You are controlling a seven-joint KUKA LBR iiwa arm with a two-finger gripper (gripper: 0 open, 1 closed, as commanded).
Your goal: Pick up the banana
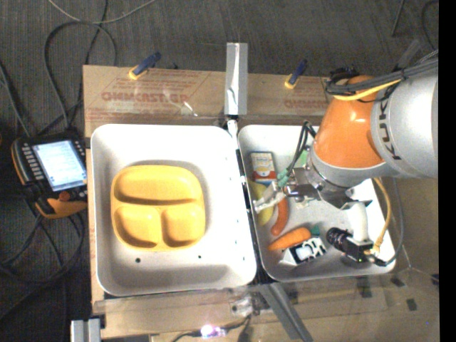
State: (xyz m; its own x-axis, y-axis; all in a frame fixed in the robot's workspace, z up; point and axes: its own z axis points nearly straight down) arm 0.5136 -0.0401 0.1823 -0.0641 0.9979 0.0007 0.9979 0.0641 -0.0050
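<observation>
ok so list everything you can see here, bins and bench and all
white bins: 2, side by side on the bench
tray: 1, yellow, three compartments, in the left bin
banana: 1, yellow, right bin, partly under the gripper
carrot: 1, orange, right bin, front
sausage-like piece: 1, red-orange, beside the banana
small carton: 1, white and orange, right bin, back
small packet: 1, black and white, right bin front
clamps: 2, blue and yellow, bench back edge
handheld pendant: 1, lit screen, left of the bench
arm: 1, grey and orange, over the right bin
gripper: 1, above the banana
</observation>
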